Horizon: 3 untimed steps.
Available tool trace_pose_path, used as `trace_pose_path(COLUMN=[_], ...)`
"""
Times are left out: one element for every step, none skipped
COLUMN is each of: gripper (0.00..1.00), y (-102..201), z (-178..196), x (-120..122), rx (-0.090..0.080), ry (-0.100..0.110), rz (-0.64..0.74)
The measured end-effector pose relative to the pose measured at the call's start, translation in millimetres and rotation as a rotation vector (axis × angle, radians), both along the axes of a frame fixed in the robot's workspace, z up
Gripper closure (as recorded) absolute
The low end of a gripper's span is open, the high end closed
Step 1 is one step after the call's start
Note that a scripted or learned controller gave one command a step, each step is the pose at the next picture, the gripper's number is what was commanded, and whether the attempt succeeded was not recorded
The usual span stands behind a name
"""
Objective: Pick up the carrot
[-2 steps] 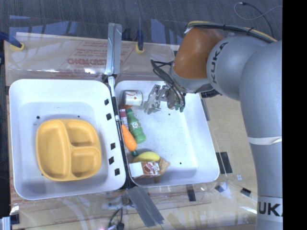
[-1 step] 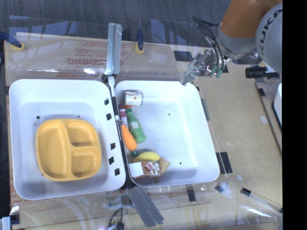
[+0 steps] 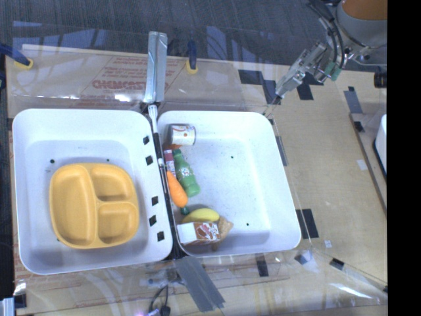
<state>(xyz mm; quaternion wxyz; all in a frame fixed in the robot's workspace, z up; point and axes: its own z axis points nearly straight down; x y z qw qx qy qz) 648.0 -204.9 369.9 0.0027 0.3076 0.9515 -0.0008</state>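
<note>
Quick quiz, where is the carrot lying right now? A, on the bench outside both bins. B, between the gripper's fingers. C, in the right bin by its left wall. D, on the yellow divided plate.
C: the carrot lies in the right bin against its left wall, beside the green bottle.

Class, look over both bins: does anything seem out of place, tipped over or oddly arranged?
Nothing is spilled or damaged. The can lies on its side, and the carrot, green bottle and banana crowd the right bin's left wall.
</note>
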Motion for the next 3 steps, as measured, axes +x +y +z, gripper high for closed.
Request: trace_pose_path(gripper=[1.00, 1.00, 1.00], y=[-1.1, 18.6, 3.5], z=[73.2, 74.3, 73.0], x=[-33.0, -93.7, -25.6], rx=[0.000, 0.001, 0.000], ry=[-0.001, 0.004, 0.002], rz=[0.038, 0.268, 0.079])
